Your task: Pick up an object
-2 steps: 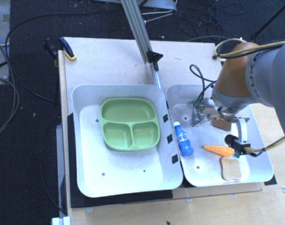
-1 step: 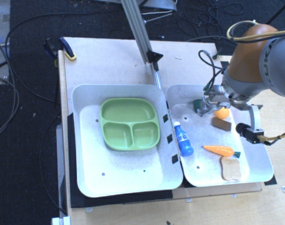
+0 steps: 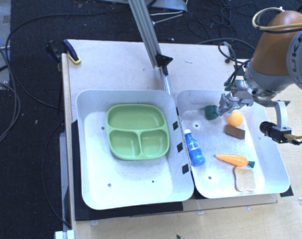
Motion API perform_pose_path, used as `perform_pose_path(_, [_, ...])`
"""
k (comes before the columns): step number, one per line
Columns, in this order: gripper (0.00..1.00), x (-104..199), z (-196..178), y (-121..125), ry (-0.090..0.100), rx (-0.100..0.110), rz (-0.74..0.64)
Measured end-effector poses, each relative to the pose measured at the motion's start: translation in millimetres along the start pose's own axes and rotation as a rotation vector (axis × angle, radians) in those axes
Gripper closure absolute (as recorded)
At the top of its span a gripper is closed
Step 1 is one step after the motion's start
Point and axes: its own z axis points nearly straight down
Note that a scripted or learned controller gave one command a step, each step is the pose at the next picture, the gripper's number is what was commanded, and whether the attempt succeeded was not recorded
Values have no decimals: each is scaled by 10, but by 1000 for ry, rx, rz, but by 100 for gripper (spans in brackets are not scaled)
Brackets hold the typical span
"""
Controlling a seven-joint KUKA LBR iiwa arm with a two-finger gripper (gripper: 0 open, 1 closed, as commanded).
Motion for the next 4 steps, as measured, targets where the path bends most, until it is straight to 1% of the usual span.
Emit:
perform_pose_path(1, [100, 69, -565, -53, 0, 0, -2])
perform_pose_path(2, [100, 572, -552, -166, 2, 4, -6])
perform_pose_path(3, [100, 1170, -352, -252, 2, 6, -6])
perform_pose_path(4, [100, 1592, -259, -431, 1, 6, -4])
